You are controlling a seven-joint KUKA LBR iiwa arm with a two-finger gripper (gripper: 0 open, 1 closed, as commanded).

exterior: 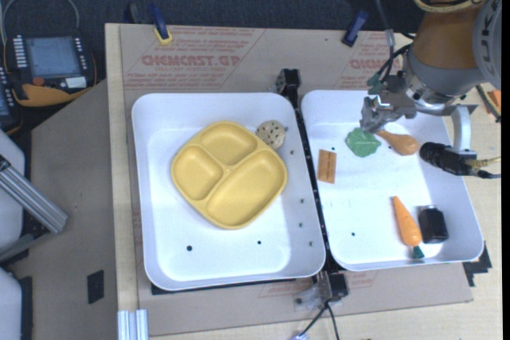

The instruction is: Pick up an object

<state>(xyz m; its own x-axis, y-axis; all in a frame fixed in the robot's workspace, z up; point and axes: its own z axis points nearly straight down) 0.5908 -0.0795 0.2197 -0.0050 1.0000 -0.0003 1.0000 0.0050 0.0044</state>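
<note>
One grey-orange arm reaches from 3 o'clock, gripper low over right bin; finger state unclear. Flat green leaf-shaped toy just at 6 o'clock.

1. Bench carries two bins side by side: left bin, right bin.
2. Left bin: divided plate central; cookie touching it at 1 o'clock.
3. Right bin: wafer at 9 o'clock; leafy piece at 12, under the pincer; carrot and block at 5.
</note>
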